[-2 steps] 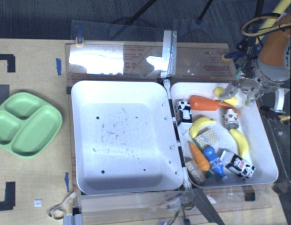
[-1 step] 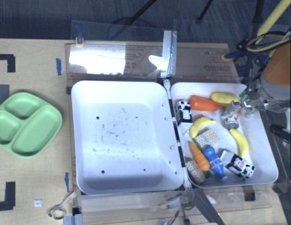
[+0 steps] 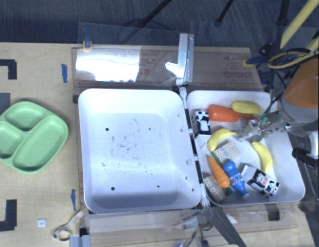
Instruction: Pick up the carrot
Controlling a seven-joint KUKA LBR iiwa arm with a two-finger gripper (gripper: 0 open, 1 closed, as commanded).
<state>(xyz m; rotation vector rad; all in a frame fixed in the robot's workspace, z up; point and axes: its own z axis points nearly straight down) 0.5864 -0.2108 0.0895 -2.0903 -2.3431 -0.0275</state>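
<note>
Carrot in right bin, beside blue bottle.

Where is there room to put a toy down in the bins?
The left bin has bare white floor from wall to wall. The right bin is crowded: carrots, bananas, a blue bottle and the gripper lie close together.

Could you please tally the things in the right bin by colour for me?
Orange: 2, a big carrot at the back and a small carrot at the front.
Yellow: 3 bananas.
Blue: 1 bottle.
Black-and-white: 2 cow-patterned toys.
Total: 8.
</note>
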